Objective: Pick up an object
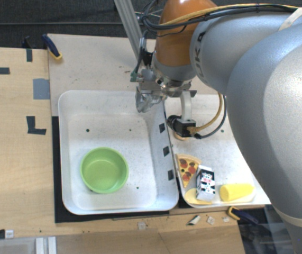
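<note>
Green bowl (pixel 104 169) lies in the left bin (pixel 69 142); end effector (pixel 144 100) above, grip state unreadable, partly hidden.

The grey arm (pixel 256 52) reaches in from the right, its orange band (pixel 182 23) above the wrist; the claw (pixel 144 103) points down over the left bin's (pixel 66 142) far right corner.

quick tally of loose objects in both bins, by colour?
Green: 1, round green plastic bowl
Yellow: 1, yellow foam cylinder
Orange-red: 1, toy pizza slice
Black-and-white: 1, small patterned carton
Total: 4
</note>
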